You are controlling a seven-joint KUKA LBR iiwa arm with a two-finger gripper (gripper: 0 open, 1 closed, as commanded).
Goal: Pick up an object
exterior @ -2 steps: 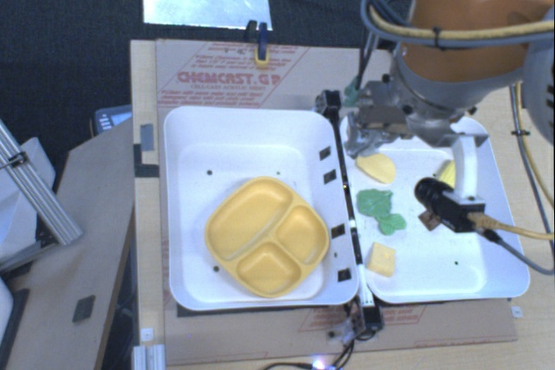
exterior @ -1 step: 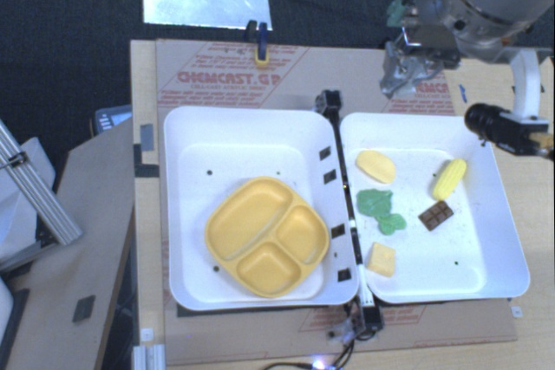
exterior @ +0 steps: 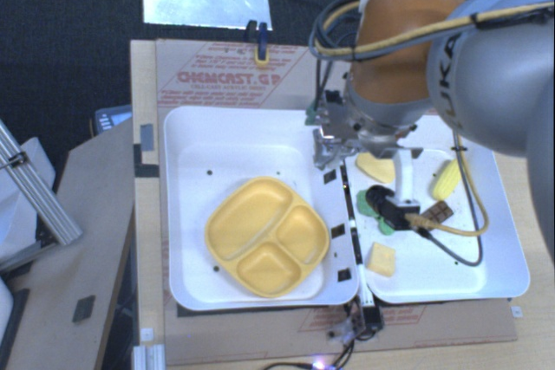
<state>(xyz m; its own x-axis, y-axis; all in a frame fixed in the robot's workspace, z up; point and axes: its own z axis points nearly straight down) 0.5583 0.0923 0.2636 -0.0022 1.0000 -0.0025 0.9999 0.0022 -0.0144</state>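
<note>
Grey arm (exterior: 499, 74) with an orange band reaching in from the right, its two-finger gripper (exterior: 330, 152) hanging low at mid-bench

Metal of the gripper sits over the far part of the wall where the shallow white left bin (exterior: 186, 186) and the shallow white right bin (exterior: 503, 269) meet; whether it is open or closed I cannot tell. A yellow three-compartment plastic plate (exterior: 265, 235) lies flat in the left bin, toward its near side. In the right bin a pale yellow flat slice (exterior: 375, 166) lies just beside the gripper, a yellow corn cob (exterior: 446, 178) sits further right, a small brown bar (exterior: 439, 211) lies just in front of the cob, a green piece (exterior: 386, 226) shows partly near the dividing wall, and a pale yellow wedge (exterior: 380, 258) rests toward the front
</note>
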